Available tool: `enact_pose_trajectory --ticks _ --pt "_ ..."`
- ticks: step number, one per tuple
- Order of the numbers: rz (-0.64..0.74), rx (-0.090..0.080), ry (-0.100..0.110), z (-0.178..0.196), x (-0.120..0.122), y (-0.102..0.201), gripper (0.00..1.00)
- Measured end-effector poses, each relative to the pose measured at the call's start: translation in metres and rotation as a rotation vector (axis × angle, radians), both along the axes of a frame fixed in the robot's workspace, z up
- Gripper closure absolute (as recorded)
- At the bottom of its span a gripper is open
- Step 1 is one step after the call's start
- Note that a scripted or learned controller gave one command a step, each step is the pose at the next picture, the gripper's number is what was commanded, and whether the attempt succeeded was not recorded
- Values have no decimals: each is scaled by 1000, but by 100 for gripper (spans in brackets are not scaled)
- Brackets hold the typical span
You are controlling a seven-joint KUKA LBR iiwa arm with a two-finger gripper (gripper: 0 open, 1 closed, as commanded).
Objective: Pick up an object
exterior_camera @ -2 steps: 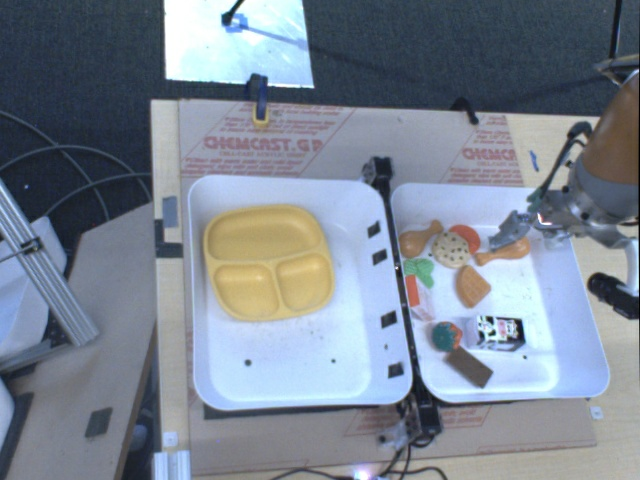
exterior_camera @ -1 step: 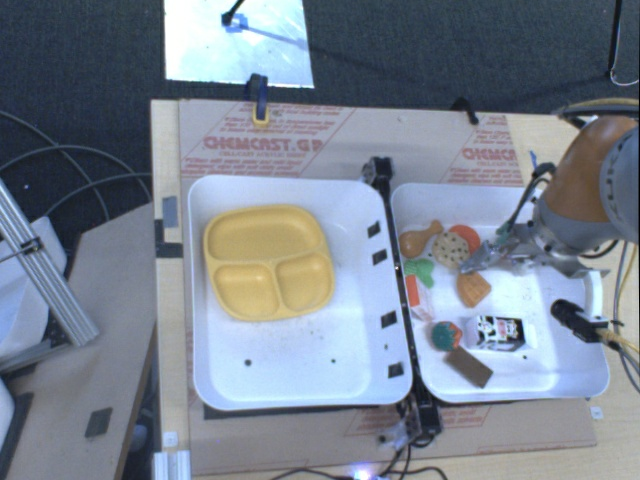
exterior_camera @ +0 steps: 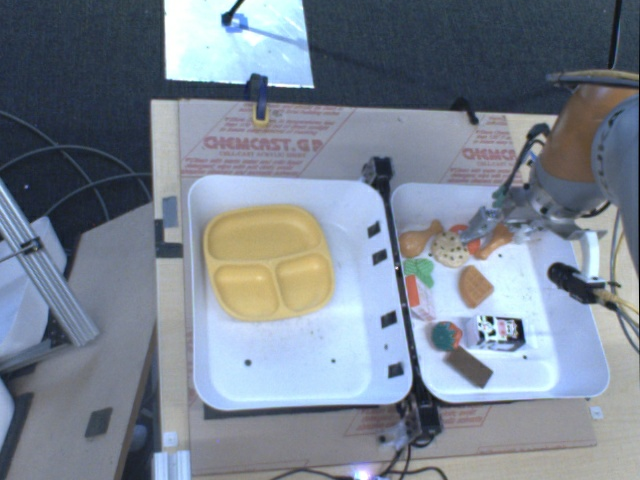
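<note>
My table (exterior_camera: pixel 300 133) carries two white bins; the left bin (exterior_camera: pixel 290 368) holds a yellow divided tray (exterior_camera: pixel 268 261). My arm (exterior_camera: pixel 590 148) is cut off at the right edge. In the right bin (exterior_camera: pixel 570 363), my end effector (exterior_camera: pixel 487 224) sits low over the orange carrot piece (exterior_camera: pixel 492 241), partly hiding it, so I cannot tell whether it's clamped. The carrot's long axis seems to slant toward the round cookie (exterior_camera: pixel 450 251) just beside it.

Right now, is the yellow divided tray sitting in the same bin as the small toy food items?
No, the yellow divided tray lies in the left bin, while the toy food items are in the right bin.
</note>
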State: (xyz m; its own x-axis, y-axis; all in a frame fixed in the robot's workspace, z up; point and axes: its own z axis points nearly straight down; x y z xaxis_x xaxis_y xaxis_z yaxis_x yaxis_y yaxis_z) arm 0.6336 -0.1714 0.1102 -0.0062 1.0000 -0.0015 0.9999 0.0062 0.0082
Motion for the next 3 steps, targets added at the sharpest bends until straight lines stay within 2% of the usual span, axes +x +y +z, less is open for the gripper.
enact_pose_trajectory --ticks 1,2,3 --pt "0 -1 0 16 38 -9 0" --pt "-8 -1 7 45 -61 -31 0" --pt "2 1 5 33 -16 21 0"
